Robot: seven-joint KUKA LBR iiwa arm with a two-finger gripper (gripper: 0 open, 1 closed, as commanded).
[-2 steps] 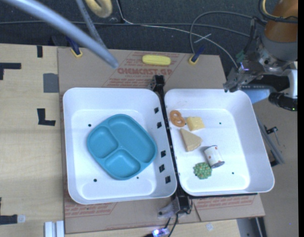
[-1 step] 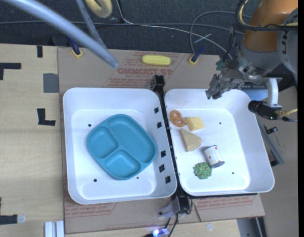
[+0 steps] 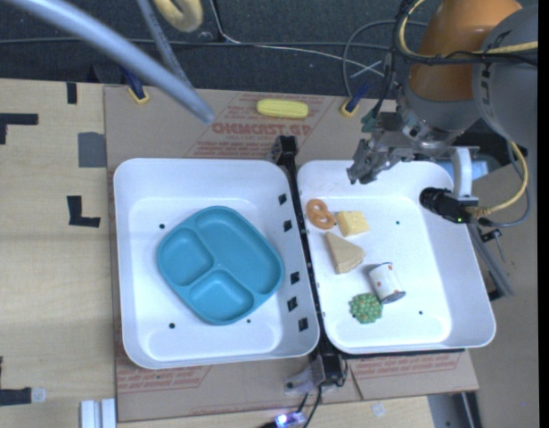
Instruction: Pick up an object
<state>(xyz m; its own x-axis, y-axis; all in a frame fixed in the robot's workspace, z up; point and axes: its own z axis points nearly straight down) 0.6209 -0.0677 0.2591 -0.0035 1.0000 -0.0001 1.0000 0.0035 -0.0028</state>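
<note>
Over at the far edge of the right bin [image 3: 435, 333] the pincer [image 3: 364, 169] hangs above the white floor with nothing between its fingertips. I honestly can't tell if it's spread or pressed together, it's just a dark clump at this angle.

All the candidates sit in that same bin, toward its left half: a small orange pretzel [image 3: 318, 213] up against the divider, a yellow cheese cube [image 3: 352, 223] just beside it, a pale cheese wedge [image 3: 344, 254] right below those, then a little white can with a red label [image 3: 383, 281] lying on its side, and a green broccoli floret [image 3: 365, 308] near the front. The left bin [image 3: 132, 239] has a blue divided plate [image 3: 219, 264] in it. There's also a yellow banana-ish thing [image 3: 282, 108] on the cardboard behind the bins.

My read: this is the approach step, nothing picked yet. The pretzel and cheese cube are nearest, so the next move would be sliding toward the near-left and dropping straight down. Those two almost touch, so it needs to centre on one or it'll just shove both.
</note>
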